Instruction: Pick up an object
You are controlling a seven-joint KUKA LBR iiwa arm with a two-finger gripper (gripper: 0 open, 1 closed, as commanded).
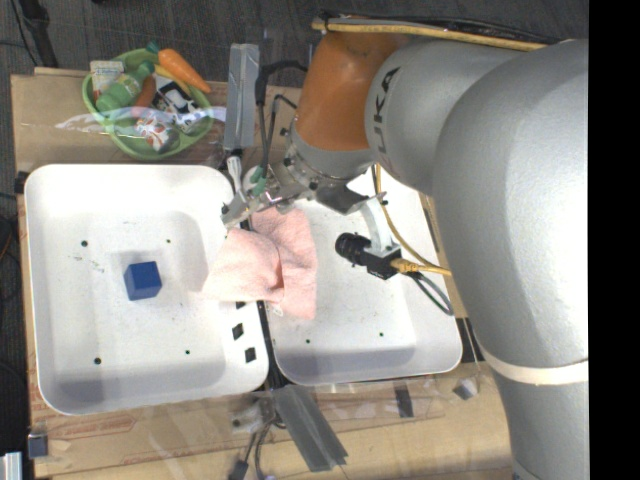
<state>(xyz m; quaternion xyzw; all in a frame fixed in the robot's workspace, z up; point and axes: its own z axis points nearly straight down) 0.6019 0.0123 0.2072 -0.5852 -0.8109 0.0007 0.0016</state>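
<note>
Overhead, the grey KUKA arm (500, 168) with its orange band (345, 88) reached in from the right across two white bins on the counter (40, 98). Its fingers (243, 200) sat at the upper corner of a pink cloth (268, 264); whether they had closed on it could not be told. That cloth draped over the rims between the left bin (60, 258) and the right bin (400, 343). A green bowl of toy food (150, 98) stood beyond the left bin, where a small blue cube (143, 279) lay well apart.
</note>
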